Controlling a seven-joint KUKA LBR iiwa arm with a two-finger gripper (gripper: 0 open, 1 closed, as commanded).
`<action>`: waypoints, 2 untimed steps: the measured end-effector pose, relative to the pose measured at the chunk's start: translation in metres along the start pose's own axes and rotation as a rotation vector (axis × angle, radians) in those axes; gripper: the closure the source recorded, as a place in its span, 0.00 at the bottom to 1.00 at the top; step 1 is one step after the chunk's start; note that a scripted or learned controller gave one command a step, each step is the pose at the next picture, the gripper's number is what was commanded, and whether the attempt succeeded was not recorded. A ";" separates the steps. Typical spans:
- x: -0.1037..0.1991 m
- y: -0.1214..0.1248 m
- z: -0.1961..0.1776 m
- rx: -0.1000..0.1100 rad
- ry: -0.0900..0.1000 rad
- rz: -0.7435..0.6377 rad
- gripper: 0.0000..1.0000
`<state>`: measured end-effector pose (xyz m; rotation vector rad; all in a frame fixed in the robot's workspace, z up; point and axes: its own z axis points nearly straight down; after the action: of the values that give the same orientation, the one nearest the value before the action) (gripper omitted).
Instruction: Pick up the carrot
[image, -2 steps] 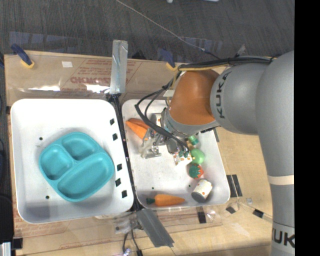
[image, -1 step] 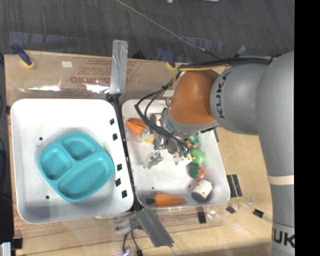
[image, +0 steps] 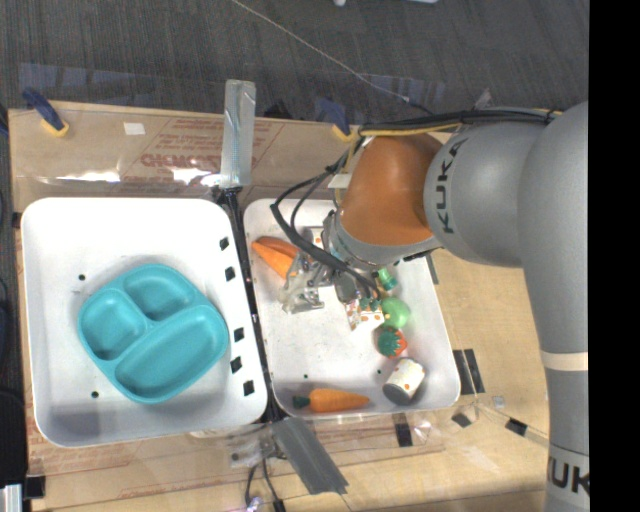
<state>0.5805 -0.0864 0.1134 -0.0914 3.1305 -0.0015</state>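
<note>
A carrot (image: 335, 401), orange with a small green end, lies along the front wall of the right bin (image: 290, 355). A second orange, tapered carrot-like piece (image: 272, 252) lies at that bin's back left corner. My gripper (image: 322, 288) hangs over the bin's back middle, just right of the tapered piece and well behind the front carrot. Its fingers (image: 300, 287) stand open with bare bin floor between them. The left finger is close to the tapered piece; I cannot tell whether they touch.
A green toy (image: 394, 312), a red-orange toy (image: 390, 343), a small white-and-orange item (image: 365, 316) and a white cup (image: 404, 380) crowd the right bin's right side. A teal divided plate (image: 152, 330) lies in the left bin (image: 60, 230).
</note>
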 end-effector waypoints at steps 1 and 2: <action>0.000 0.000 0.000 0.000 0.000 -0.001 0.00; -0.002 0.001 -0.010 0.001 -0.006 -0.007 1.00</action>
<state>0.5820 -0.0848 0.1238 -0.1029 3.1241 -0.0029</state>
